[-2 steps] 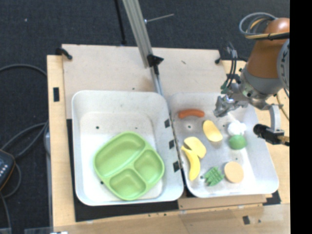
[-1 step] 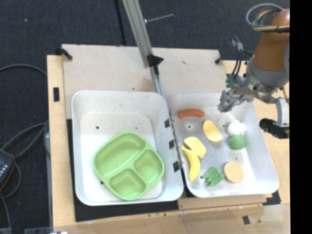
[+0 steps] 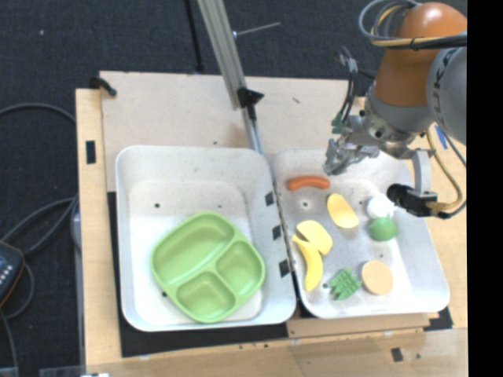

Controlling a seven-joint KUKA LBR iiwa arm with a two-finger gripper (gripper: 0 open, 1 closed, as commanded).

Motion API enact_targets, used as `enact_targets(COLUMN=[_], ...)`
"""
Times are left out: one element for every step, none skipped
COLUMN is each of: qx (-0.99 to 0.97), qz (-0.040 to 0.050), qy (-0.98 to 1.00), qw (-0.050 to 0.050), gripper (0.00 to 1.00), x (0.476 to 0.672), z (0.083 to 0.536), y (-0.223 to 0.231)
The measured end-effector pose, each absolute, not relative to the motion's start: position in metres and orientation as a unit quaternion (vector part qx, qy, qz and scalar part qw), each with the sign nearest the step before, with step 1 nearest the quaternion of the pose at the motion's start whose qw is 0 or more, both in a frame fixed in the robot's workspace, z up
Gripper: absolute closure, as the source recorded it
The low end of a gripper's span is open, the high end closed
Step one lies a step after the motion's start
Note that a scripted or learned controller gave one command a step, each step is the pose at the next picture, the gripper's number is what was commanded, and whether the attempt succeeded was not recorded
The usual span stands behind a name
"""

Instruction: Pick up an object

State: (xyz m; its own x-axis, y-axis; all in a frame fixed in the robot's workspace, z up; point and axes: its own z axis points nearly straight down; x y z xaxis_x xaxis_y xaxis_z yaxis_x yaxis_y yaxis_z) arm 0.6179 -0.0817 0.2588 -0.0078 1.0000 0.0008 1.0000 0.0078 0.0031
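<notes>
Hovering over the back of the right bin (image 3: 428, 285): the pincer (image 3: 339, 162), hanging from the grey arm (image 3: 409, 77) with the orange band, tips just behind the sausage (image 3: 307, 183). Can't tell how far open the pincer is, tips are a blur of metal from this angle; nothing visibly held between them

Taking the sausage as landmark, everything loose sits in the right bin:
- sausage: orange-red, lying crosswise near the back wall, just below the pincer tips, apart from them as far as I can see
- yellow oval piece (image 3: 342, 210): just in front of the sausage, slightly right
- banana (image 3: 311, 265): further front of the sausage, by the bin's left wall, with a second yellow chunk (image 3: 314, 234) touching its top end
- white ball (image 3: 380, 206): right of the sausage, touching the green ball (image 3: 383, 228) just in front of it
- small green leafy thing (image 3: 343, 283): well in front of the sausage, beside the banana's lower end
- tan round disc (image 3: 376, 277): front right, just beside the leafy thing

Left bin (image 3: 134, 171): well left of the sausage, holds a green divided plate (image 3: 207, 267) lying flat toward its front

Both bins on the table (image 3: 173, 108), side by side, touching along the middle; a metal pole (image 3: 224, 42) slants up behind them
</notes>
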Motion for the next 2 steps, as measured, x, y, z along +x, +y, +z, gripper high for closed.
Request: enact_targets(qx=[0.705,0.705], qz=[0.0009,0.0011], qy=[0.71,0.71], qw=[0.0,0.001], gripper=[1.0,1.0], x=[0.636,0.65], z=[0.253,0.257], y=[-0.035,0.021])
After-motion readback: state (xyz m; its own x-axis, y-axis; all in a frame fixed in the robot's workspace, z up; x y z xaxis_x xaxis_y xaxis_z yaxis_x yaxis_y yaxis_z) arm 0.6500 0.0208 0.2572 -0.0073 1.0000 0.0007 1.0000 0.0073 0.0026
